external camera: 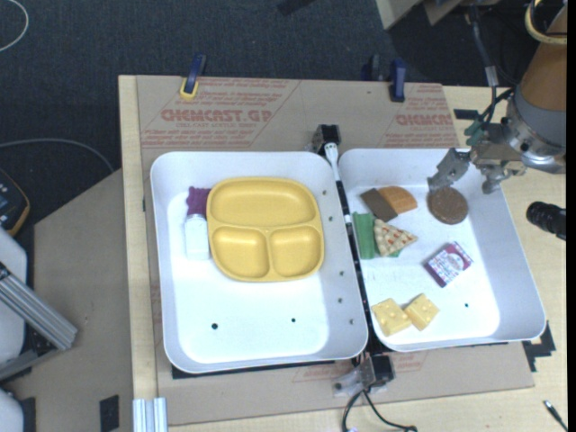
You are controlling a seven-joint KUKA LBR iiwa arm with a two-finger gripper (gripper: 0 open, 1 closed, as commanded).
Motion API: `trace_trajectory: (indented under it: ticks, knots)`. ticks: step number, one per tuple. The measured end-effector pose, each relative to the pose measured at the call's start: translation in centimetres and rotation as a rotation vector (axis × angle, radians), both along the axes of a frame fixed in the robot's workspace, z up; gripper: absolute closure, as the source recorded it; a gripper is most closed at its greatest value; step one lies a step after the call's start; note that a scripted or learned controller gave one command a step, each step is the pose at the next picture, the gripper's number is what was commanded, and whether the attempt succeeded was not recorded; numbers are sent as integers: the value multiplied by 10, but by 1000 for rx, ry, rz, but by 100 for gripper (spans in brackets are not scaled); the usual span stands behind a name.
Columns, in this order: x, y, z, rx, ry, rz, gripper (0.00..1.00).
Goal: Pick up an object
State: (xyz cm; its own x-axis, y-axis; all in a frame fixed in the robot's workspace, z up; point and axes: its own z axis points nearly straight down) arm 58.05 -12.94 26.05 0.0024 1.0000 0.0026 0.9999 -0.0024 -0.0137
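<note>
We see the gripper (469, 171) spread open above the right bin (517, 268) — the cookie (448, 207) lies at its six o'clock; being flat, it may slip the fingers.

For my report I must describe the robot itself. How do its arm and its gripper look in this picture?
The arm enters from the right: an orange band above a grey, rounded wrist section. Below it sits a small gripper of grey metal parts with two thin fingers. Dark cables run along the arm toward the gripper. No markings can be read on it.
</note>
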Motion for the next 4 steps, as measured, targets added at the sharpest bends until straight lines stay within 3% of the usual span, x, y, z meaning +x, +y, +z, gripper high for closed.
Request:
trace_trajectory:
  ticks: [1,4]
  knots:
    - [2,0,7,-2,-12,2,0]
    - [7,-8,-153,-1,-6,2,0]
